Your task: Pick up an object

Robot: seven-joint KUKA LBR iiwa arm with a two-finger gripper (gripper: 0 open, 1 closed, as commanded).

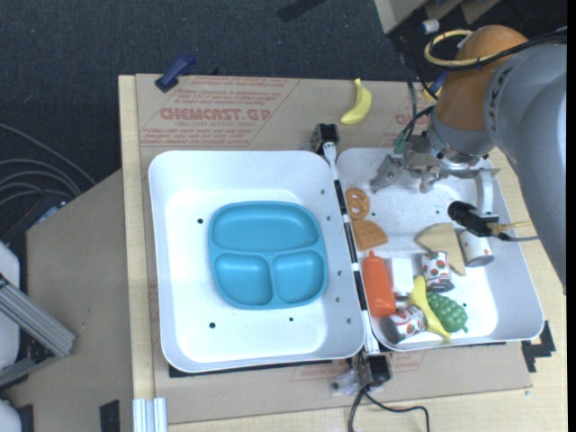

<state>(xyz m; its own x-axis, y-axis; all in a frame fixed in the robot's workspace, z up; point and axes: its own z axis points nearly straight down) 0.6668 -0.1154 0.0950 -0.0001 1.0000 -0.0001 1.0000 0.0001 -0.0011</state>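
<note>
A blue three-compartment plastic tray (267,253) is lying in the left white bin (175,241). In the right white bin (513,304), the gripper (407,171) is hanging beyond a brown pretzel (357,202); an orange bottle (378,283) is lying nearer than the pretzel.

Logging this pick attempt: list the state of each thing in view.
gripper: above the right bin's far end, holding nothing visible
blue tray: flat in left bin
orange bottle: lying on its side
pretzel: lying flat
yellow banana: outside the bins
</note>
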